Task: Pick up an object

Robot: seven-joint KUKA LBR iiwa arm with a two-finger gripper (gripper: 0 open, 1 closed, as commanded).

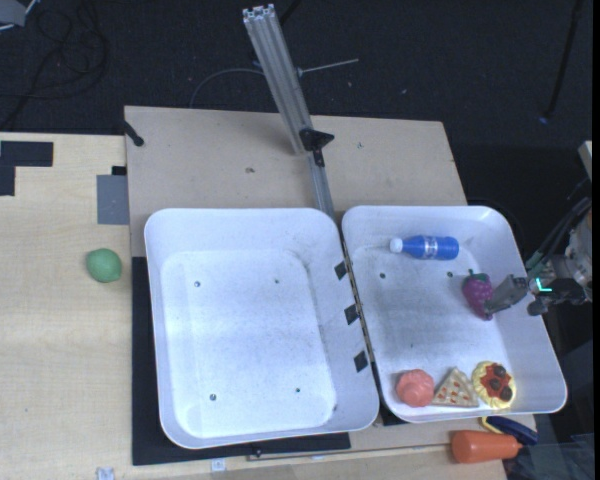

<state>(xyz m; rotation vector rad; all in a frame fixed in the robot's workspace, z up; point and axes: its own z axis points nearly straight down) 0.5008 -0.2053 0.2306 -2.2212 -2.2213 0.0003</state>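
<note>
You see two white bins side by side: the left bin (242, 328) and the right bin (420, 313). The arm (580, 258) is mostly cut off at the right edge, so little of it can be made out. In the right bin, a blue bottle (426, 247) lies on its side near the far wall. Along the near wall sit a red ball (414, 387), a pizza slice (456, 390) and a round yellow pastry (494, 383), close together. The gripper (500, 296) is dark and small; whether it pinches anything, you cannot tell. It touches or overlaps a purple thing (477, 290), its shape unclear.
</note>
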